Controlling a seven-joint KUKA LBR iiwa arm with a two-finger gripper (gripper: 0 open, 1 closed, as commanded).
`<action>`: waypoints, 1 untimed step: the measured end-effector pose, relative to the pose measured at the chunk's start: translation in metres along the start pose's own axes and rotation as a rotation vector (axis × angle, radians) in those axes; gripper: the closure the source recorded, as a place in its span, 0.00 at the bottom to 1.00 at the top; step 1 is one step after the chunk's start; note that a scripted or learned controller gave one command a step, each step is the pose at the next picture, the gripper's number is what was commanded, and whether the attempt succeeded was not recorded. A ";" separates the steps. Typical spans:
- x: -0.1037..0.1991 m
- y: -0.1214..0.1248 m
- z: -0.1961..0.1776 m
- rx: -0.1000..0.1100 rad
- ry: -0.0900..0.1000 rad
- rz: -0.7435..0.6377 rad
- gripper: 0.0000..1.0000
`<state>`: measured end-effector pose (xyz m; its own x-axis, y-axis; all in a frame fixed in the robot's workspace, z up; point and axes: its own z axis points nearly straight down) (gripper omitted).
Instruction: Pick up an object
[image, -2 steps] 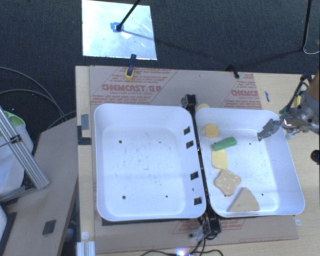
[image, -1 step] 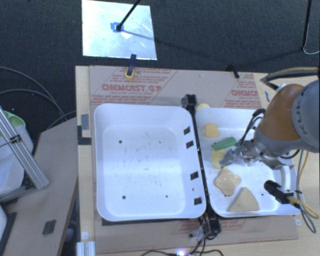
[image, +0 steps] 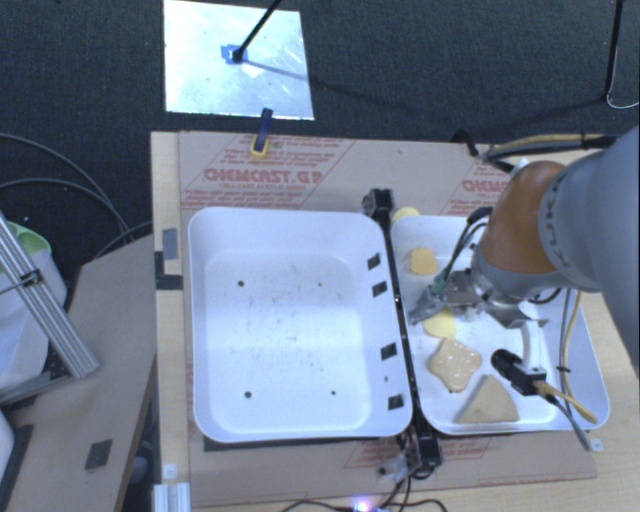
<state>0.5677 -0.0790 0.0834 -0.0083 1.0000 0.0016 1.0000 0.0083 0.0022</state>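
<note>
While the arm (image: 555, 225) reaches into the right bin (image: 598, 375), the hand (image: 443, 298) is low over a pale yellow piece (image: 439, 325).

From the overhead camera, the step looks like the descent toward a grasp; whether the hand is open or closed I cannot tell, and nothing is seen in its grip. The yellow piece lies at the bin's nine o'clock, near the divider, its long axis running roughly from two to eight o'clock. A round yellow piece (image: 424, 262) sits at eleven, a tan biscuit-like piece (image: 455, 364) and a tan wedge (image: 490, 402) toward six. Next, I judge, the hand must settle squarely across the piece's short width.
</note>
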 end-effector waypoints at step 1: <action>-0.003 0.000 -0.012 -0.002 -0.001 0.005 1.00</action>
<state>0.5676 -0.0822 0.0952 -0.0034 1.0000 0.0002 1.0000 0.0034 0.0041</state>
